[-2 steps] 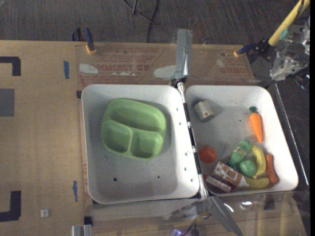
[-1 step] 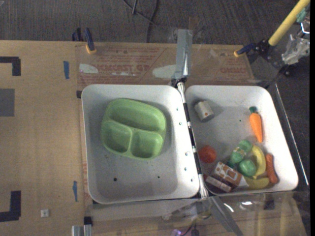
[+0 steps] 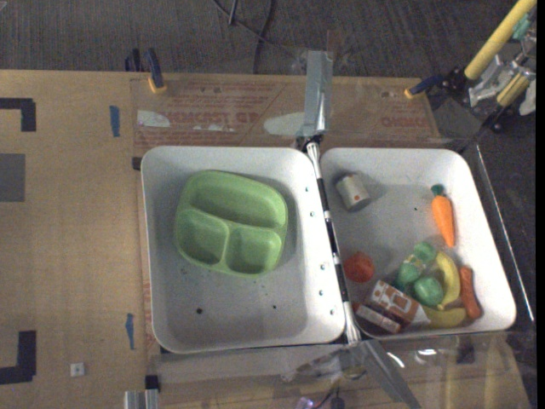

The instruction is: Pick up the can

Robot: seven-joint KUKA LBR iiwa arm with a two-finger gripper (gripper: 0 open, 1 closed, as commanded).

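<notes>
grey-white and lying on its side, the can (image 3: pixel 352 190) sits in the right bin (image 3: pixel 387 162) near its back left corner, well apart from the carrot (image 3: pixel 443 218), tomato (image 3: pixel 358 267), bananas (image 3: pixel 451 292) and small carton (image 3: pixel 390 303). the hand (image 3: pixel 502 79) hangs off the far right above the desk (image 3: pixel 68 228); whether it is open or closed i cannot tell. risk: the tipped can may roll from a pinch, or the bin wall may block it. cardboard print behind is mirrored, unreadable.

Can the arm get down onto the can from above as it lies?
Probably yes: the can lies alone in the right bin's upper left corner, apart from the carrot and the toy pile, though close to the wall.
</notes>
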